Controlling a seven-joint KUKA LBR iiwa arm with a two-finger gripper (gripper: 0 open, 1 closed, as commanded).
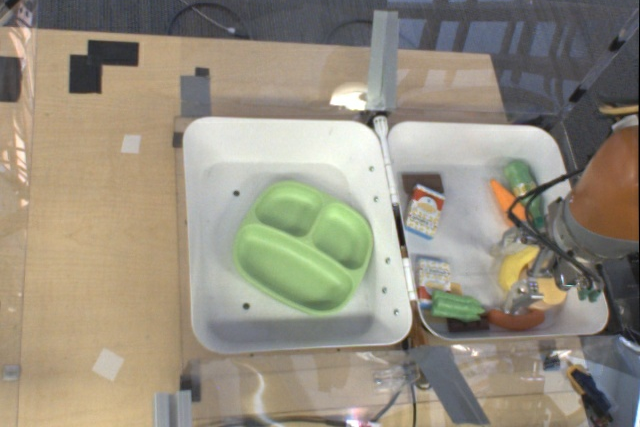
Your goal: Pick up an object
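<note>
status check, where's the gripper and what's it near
Gripper low in right white bin, over yellow banana-shaped toy; grip unconfirmed. Red sausage-shaped toy and orange carrot-shaped toy crowd close. Green divided plate in left white bin.
</note>
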